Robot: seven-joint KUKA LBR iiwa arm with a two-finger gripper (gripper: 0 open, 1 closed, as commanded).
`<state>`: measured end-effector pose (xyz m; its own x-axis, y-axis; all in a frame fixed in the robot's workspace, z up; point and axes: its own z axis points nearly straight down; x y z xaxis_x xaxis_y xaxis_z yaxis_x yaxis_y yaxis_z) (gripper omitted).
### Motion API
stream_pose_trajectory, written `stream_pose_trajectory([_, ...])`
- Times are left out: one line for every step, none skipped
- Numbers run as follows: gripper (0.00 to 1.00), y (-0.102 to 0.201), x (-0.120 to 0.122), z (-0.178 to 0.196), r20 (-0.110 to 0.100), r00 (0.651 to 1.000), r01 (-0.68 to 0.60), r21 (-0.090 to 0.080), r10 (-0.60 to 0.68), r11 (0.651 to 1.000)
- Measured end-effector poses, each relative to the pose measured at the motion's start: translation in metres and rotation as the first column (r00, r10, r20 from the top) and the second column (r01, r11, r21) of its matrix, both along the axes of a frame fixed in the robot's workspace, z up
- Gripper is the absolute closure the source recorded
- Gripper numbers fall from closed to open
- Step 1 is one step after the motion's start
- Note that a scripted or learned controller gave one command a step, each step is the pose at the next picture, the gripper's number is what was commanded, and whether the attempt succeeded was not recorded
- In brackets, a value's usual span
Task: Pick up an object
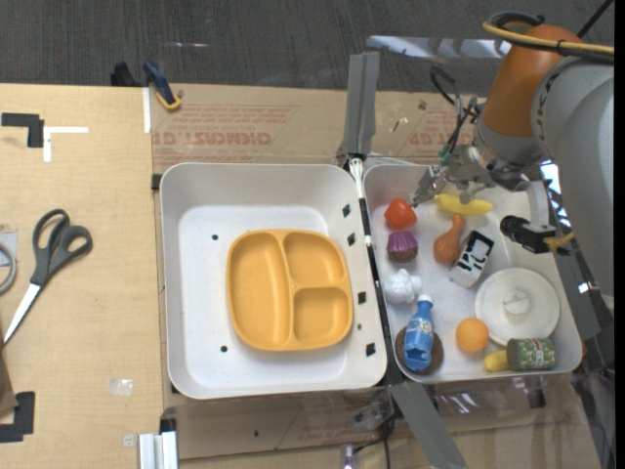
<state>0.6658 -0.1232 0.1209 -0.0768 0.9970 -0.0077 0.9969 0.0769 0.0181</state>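
The right bin (564, 262) holds several small objects: a yellow banana (465, 204), a red fruit (399, 213), a purple item (401, 247), an orange carrot-like piece (449, 240), a black-and-white box (472, 258), a white lump (400, 284), a blue bottle (420, 334), an orange ball (472, 335), a white round dish (516, 301) and a green can (533, 353). My gripper (455, 180) hangs low over the bin's back end, just above the banana. Nothing can be seen lifted in it.
The left bin (186, 262) holds a yellow divided plate (290, 288). Scissors (47, 254) lie on the wooden bench at the far left. A blue clip (161, 84) sits behind the bins. The arm's grey body (586, 125) overhangs the right bin's far right side.
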Motion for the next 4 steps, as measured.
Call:
stream_pose_trajectory([0.00, -0.047, -0.027, -0.027, -0.017, 1.000, -0.012, 0.004, 0.012, 1.000])
stream_pose_trajectory([0.00, -0.010, -0.070, -0.029, -0.020, 0.989, 0.147, 0.006, -0.147, 0.989])
stream_pose_trajectory([1.00, -0.011, -0.070, -0.020, -0.020, 0.989, 0.144, 0.004, -0.144, 0.990])
stream_pose_trajectory([1.00, 0.056, -0.076, 0.117, -0.020, 0.995, 0.099, 0.005, -0.099, 0.995])
